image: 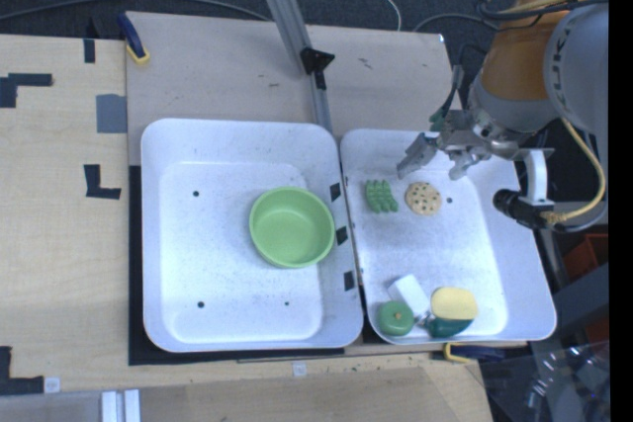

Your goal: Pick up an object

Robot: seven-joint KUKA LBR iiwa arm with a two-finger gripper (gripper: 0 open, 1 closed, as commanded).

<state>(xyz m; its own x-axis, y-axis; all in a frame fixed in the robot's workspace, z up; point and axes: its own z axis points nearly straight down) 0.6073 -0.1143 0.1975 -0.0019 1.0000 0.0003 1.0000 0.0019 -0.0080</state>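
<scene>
Tool (438, 160) hangs over the upper part of the right bin (514, 311), right of frame centre, fingers spread apart with nothing between them. The open stance over the bin floor suggests it is set to close on something below.

Nearest candidate: a round tan cookie (423, 199), flat on the bin floor just below the tool in frame and slightly left of it. A small green ridged piece (380, 196) lies just left of the cookie, close to the bin's left wall.

The other items crowd the lower edge of this bin: green round piece (397, 318), white block (408, 292), yellow piece (454, 302). They sit well apart from the tool.

Left bin (168, 212) holds a green bowl (291, 227), upright, near frame centre.
</scene>
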